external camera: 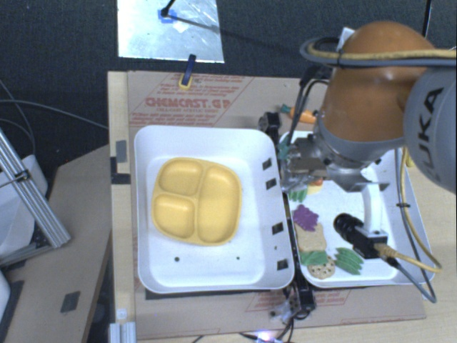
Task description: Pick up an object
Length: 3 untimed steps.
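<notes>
In the camera view, two shallow white bins sit side by side on a cardboard-covered surface [207, 95] at mid-frame. The left bin [153, 263] holds a yellow divided tray [197, 200], lying flat near its centre, with nothing else beside it. The right bin [400, 263], at the right of the frame, is largely covered by the grey and orange arm [371, 84], which reaches in from the right and hangs over the bin's upper half. Below the arm, in the lower part of that bin, lie several small toy foods: a purple piece [307, 217], a tan slab [311, 239] just below it, a speckled cookie [319, 266] near the bottom edge, and a green ridged piece [349, 259] to its right; a bit of green and yellow [297, 191] peeks out just under the wrist. These are the likely candidates for the pick, and all of them rest on the bin floor. The hand [300, 166] appears to sit at the left edge of the right bin, close above the green and yellow bit, but its working end is masked by the wrist body, so whether it is spread or pressed together I cannot tell. Judging from this, the pick is not yet shown as done: nothing is visibly lifted, and the closing and raising appear to remain.
</notes>
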Tool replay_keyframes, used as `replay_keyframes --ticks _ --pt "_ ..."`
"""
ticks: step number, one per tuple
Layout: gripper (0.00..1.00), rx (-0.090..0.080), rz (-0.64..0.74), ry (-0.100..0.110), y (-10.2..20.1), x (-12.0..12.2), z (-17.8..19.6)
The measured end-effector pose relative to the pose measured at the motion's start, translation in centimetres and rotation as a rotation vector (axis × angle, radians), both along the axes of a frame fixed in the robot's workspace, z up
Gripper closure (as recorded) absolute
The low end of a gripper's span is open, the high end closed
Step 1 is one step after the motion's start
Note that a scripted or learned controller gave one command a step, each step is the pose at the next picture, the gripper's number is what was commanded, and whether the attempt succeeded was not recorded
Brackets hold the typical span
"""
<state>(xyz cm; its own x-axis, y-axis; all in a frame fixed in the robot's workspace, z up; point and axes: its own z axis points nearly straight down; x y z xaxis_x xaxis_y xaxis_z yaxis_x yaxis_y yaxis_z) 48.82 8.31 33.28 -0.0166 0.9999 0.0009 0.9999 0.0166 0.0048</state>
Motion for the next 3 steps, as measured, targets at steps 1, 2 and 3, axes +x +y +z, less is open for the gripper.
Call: replay_keyframes --ticks 1,2,3 --pt "0.00 0.000 0.000 0.000 0.0 0.0 0.0" --pt "1.00 0.000 0.006 -0.002 0.0 0.1 1.0" --pt "1.00 0.000 -0.016 0.003 -4.2 -0.1 -5.0"
